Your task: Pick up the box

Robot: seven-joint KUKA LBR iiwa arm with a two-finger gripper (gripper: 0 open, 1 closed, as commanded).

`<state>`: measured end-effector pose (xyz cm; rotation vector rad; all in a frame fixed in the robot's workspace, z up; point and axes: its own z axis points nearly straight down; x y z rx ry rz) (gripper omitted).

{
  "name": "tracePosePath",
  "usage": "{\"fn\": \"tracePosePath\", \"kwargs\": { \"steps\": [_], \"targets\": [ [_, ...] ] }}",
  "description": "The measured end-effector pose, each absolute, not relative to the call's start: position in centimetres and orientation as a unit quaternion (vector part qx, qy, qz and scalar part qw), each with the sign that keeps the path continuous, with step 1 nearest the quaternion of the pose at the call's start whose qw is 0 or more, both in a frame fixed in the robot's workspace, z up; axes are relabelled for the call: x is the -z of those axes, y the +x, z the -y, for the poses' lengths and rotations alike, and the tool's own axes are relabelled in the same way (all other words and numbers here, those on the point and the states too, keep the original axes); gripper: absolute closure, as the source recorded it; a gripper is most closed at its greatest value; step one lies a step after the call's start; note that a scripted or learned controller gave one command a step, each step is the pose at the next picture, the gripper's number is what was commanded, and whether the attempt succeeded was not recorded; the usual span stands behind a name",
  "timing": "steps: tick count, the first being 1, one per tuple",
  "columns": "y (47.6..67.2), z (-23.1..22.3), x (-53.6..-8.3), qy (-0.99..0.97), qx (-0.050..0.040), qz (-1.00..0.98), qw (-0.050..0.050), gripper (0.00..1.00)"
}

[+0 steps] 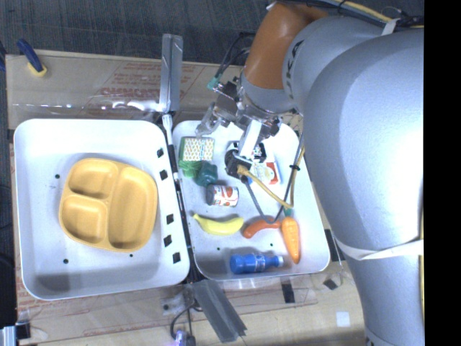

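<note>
- I see the claw (215,117) over the far left corner of the right bin (311,215), on the grey arm (360,143) that comes in from the right side.
- I cannot tell if the claw is wide or narrow, because the wrist covers it from this angle.
- I see nothing held in the claw.
- The box (197,149), green and white with a small pattern, lies flat in the right bin, close to its left wall and just below the claw.
- A green piece (189,169) and a dark teal piece (208,174) lie just under the box; I cannot tell if they touch it.
- A small can (222,195) lies on its side below them.
- A red and white packet (269,171) lies partly under the wrist.
- Nearer to me are a banana (219,225), an orange-red piece (258,228) and a carrot (290,238) that stands almost upright in the view.
- A blue bottle (253,263) lies on its side near the front wall.
- The left bin (32,193) holds a yellow tray (108,202) with three sections.
- Both bins stand side by side on the desk (94,78).
</note>
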<state>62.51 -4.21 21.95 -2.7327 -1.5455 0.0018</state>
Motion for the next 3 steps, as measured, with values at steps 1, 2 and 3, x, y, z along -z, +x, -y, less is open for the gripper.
{"fn": "tracePosePath", "kwargs": {
  "steps": [1, 2, 3],
  "targets": [
    [64.9, 0.7, -19.1, -0.864, -0.0005, 0.504, 0.001, 0.00],
    [65.7, 10.9, -28.9, -0.876, -0.0002, 0.482, 0.001, 0.00],
    [63.8, 16.4, -12.2, -0.883, -0.0021, 0.470, 0.002, 0.00]
  ]
}}
